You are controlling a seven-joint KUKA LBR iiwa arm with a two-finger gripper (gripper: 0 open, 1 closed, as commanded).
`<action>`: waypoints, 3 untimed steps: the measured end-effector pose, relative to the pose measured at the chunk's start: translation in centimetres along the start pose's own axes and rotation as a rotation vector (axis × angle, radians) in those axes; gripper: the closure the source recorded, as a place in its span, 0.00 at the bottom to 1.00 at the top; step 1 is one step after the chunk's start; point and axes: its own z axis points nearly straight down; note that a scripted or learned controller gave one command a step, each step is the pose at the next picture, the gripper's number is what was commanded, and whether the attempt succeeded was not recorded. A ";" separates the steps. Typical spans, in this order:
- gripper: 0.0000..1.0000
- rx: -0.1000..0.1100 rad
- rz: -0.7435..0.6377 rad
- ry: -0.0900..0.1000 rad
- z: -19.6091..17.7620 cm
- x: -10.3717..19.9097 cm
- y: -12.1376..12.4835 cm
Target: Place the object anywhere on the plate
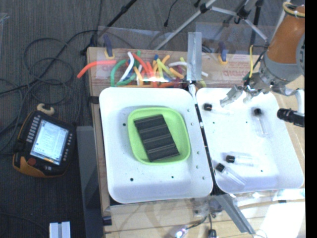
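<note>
On the counter's left bin, the green plate (158,135) already carries a dark ribbed block (156,137), its long axis running toward the counter's front edge. The hand (237,95) hovers over the right bin's back edge, right of the block; whether it is apart or together, I cannot tell.

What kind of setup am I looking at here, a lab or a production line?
Most likely a robotics lab test bench. Two shallow white bins sit on it, a teach pendant lies on the carpeted floor amid loose cables, and tripod legs stand behind.
</note>
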 end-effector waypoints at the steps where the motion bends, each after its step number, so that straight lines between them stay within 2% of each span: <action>1: 1.00 -0.009 -0.059 -0.014 7.5 5.4 -2.6; 2: 1.00 -0.001 -0.101 0.003 4.4 10.7 -3.0; 3: 0.00 -0.001 -0.101 0.003 4.4 10.7 -3.0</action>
